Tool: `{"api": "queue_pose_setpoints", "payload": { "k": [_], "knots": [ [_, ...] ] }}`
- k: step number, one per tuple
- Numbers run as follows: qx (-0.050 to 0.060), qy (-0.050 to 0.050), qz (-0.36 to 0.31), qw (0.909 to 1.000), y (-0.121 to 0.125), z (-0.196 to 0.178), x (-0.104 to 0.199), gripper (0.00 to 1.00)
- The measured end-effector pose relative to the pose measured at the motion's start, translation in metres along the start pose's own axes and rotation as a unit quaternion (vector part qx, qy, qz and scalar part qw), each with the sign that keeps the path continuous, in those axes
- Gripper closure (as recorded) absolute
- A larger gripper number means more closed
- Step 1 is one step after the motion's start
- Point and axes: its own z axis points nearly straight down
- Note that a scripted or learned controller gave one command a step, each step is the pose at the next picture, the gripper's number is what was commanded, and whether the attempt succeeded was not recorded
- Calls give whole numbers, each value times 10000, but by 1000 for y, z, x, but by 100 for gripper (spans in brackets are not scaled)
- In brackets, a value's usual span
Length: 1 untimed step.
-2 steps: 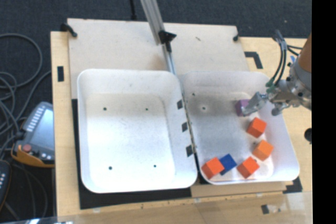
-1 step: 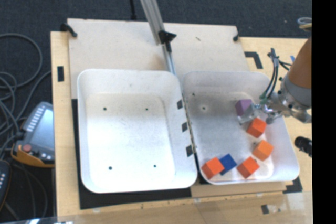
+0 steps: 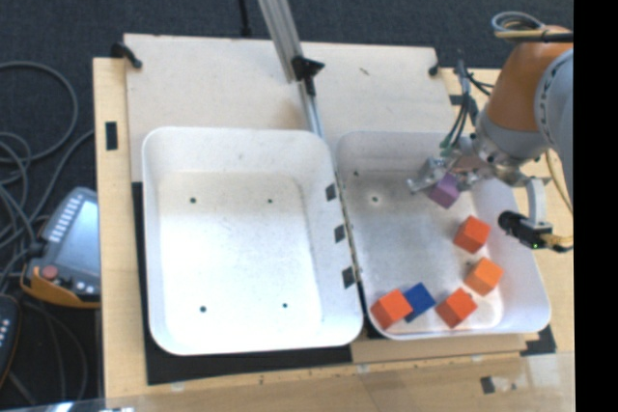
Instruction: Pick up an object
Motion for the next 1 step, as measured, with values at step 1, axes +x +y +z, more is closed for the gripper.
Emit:
{"api": "queue_pose_setpoints", "payload": {
  "k": [1],
  "knots": [
    [52,26,-17,10000,-21,14,-7,0]
  ]
}}
